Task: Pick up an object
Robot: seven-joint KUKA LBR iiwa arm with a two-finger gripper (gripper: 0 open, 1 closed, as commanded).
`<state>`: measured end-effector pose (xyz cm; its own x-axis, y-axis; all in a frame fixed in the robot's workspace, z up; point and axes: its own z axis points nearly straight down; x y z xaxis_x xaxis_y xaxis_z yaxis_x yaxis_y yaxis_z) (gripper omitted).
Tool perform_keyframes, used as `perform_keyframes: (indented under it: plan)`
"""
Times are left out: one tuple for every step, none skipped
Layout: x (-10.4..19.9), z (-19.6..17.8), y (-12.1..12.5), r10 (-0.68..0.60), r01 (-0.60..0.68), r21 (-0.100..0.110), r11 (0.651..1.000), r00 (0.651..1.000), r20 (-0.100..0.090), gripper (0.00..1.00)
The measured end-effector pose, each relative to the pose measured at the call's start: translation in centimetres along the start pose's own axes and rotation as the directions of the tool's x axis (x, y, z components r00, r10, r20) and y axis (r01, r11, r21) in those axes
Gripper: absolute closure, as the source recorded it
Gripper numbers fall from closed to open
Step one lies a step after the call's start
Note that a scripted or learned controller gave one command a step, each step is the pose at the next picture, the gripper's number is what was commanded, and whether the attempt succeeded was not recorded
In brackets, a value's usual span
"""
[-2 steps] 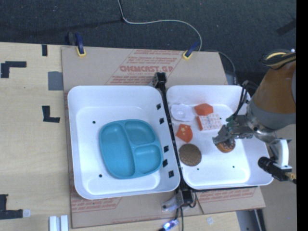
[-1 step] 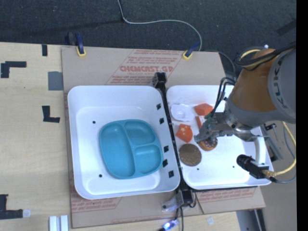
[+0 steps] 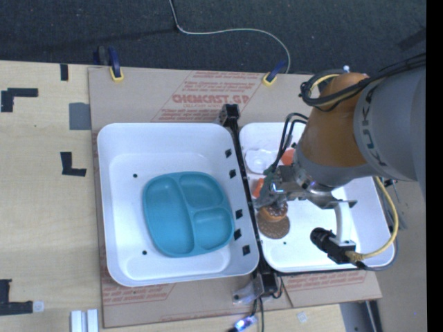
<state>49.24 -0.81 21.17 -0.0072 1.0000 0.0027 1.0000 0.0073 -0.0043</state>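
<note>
Down over the left part of the right bin (image 3: 374, 254), the gripper (image 3: 271, 194) hangs just above a round brown object (image 3: 274, 224); whether it is spread or closed cannot be told, because the wrist and the arm's orange band (image 3: 332, 126) cover much of it from above. The brown object lies on the floor of the right bin, close to the divider (image 3: 239, 178) between the two bins, directly under the gripper, and nothing shows it being held. Just beside the gripper, on the divider's side, a small orange-red thing (image 3: 258, 185) pokes out, partly hidden by the metal of the hand. Farther back in the right bin, a pale, clear-looking item (image 3: 257, 159) sits by the same divider, too washed out against the white floor to name. A black cylindrical part (image 3: 329, 244) with a yellow cable (image 3: 384, 244) looping off it hangs over the near side of the right bin, beside the brown object. The grey arm (image 3: 394, 126) blocks the far right portion of the right bin. Across the divider from the right bin, the left bin (image 3: 121, 151) holds a blue sectioned tray (image 3: 187, 211), lying flat and well apart from the gripper.
</note>
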Motion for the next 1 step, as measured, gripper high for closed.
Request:
perform_keyframes:
  plan:
    - [5.19,-1.1,-0.08,-0.001,0.001,-0.001,1.0,1.0,0.001,1.0]
